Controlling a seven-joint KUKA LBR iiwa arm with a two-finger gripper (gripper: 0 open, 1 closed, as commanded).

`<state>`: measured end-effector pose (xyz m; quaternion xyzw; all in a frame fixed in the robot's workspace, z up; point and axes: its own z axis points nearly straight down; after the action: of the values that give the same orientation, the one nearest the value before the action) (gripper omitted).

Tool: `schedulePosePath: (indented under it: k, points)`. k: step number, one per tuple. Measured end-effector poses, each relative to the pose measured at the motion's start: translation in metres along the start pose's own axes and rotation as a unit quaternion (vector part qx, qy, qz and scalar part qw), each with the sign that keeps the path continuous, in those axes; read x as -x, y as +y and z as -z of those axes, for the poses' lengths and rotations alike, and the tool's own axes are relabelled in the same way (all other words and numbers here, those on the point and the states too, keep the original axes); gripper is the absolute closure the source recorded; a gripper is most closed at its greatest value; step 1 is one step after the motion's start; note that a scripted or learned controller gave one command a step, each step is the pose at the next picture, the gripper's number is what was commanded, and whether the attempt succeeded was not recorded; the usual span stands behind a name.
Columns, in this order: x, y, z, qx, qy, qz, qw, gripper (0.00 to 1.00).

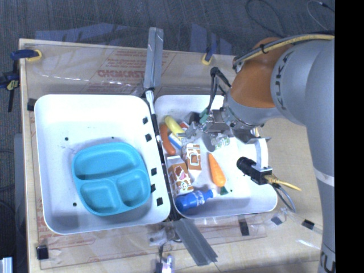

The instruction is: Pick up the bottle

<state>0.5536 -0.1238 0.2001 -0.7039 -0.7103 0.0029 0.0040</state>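
Lying at the right bin's (267,201) near edge, the bottle (193,199) (blue, likely light and slippery) is best gripped mid-body; the jaws' (211,131) opening cannot be told.

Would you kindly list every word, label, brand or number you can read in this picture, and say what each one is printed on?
"KUKA": on the grey arm, reading sideways near the orange band.
Red printing on the clear sheet behind the bins: upside down and too blurred to read.
Printing on the two small cartons in the right bin: too small to read.
Blue bottle: no label legible.
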Motion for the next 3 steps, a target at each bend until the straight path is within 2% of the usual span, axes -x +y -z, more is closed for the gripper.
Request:
schedulePosePath:
  k: [1,2,3]
  points:
    - [-0.08,-0.024,-0.014,-0.001,-0.001,-0.089,0.9961,0.0]
    - [-0.13,-0.067,-0.013,0.0,-0.001,-0.12,0.9928,0.0]
    - [-0.155,-0.013,-0.013,-0.001,-0.001,-0.409,0.9125,0.0]
